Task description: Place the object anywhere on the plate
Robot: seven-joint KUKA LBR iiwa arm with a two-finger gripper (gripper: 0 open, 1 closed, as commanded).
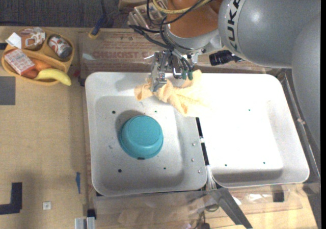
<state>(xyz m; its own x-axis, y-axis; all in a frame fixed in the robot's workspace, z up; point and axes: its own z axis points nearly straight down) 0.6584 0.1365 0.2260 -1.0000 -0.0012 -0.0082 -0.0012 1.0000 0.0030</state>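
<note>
- The KUKA arm is seen filling the far right of the view, with its orange band at the far edge; the reach is made toward the far rim of the left bin.
- Two white bins are recorded side by side; the right bin carries nothing visible on its floor.
- The plate, a teal round item that reads more like an upturned bowl, is seated in the middle of the left bin.
- The object, taken to be the yellow cloth, is draped at the far rim of the left bin, spilling rightward over the divide between bins. Its long axis is judged to run from far-left to near-right.
- The gripper is positioned directly over the cloth's far part. Folds appear gathered up between the fingers, so the cloth is judged pinched, though the contact is partly masked by fabric.
- Key relation: the plate lies nearer and slightly left of the gripper, well apart; a carry toward the near-left is called for.
- A tray of toy food is noted at the far left, off the bins.
- Hidden: cloth's full extent under the gripper.
</note>
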